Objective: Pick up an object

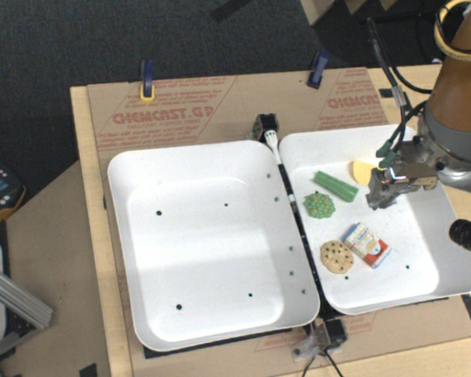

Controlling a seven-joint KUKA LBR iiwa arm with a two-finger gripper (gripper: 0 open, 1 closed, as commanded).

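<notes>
The right bin (427, 285) holds a green bar (335, 185), a yellow piece (362, 170), a round green bumpy item (320, 205), a cookie (336, 257) and a small red, white and blue carton (366, 245). My gripper (383, 194) hangs over the right bin's upper middle, just right of the green bar and below the yellow piece, which it partly covers. I see nothing between the gripper's tips.
The left bin (140, 234) lies beside the right one, on a brown cardboard sheet (211, 103). A black clip (264, 128) sits at the top of the seam between the bins. Blue clamps (146, 80) hold the cardboard's far edge.
</notes>
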